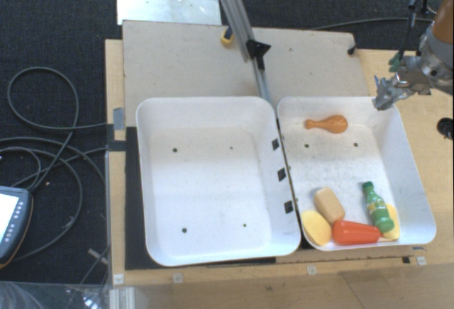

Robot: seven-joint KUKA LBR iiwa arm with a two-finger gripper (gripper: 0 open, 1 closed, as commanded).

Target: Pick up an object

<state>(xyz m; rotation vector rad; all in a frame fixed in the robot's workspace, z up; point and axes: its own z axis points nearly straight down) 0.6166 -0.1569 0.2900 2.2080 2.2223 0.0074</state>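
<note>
Held above the right bin's far right corner, the two-finger gripper (384, 93) cannot be judged for grip. Left white plastic bin (206, 180) is seen bare. Right white bin (410, 159) carries toys: orange drumstick (327, 124) by the far wall, best pinched at its thin end; red pepper (355, 232), green bottle (377, 208), tan block (329, 204) and yellow piece (316, 227) crowded along the near edge. All are judged light, stiff, slippery.

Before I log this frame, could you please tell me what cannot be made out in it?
- Gripper, camera view: small and blurred at the right bin's far corner; finger state unreadable.
- Arm: cut off by the right edge.
- Yellow piece: mostly hidden behind the green bottle; identity unclear.
</note>
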